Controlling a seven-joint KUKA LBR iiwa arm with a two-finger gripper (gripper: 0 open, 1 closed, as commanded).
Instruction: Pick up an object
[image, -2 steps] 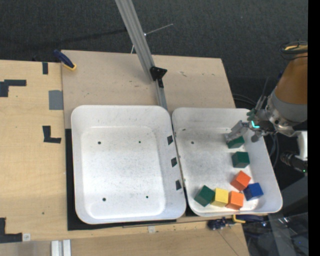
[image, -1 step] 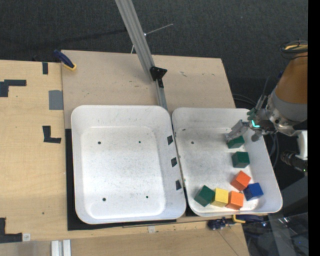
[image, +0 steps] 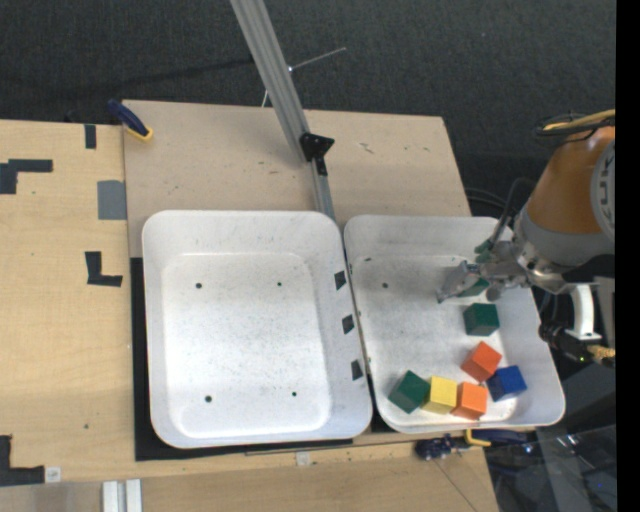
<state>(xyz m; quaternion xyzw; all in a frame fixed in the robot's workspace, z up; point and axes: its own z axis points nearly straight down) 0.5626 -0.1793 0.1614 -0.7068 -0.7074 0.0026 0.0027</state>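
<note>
The arm reaches in from the right over the right bin (image: 400, 250); its gripper (image: 462, 284) hangs low above a dark green cube (image: 481, 319); finger state unclear.

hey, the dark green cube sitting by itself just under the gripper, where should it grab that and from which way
Judging from this view, come straight down on the dark green cube and close on two opposite flat sides. It stands apart from the other blocks in the right bin, so fingers have room either side. The gripper hangs just above and left of it.
</note>
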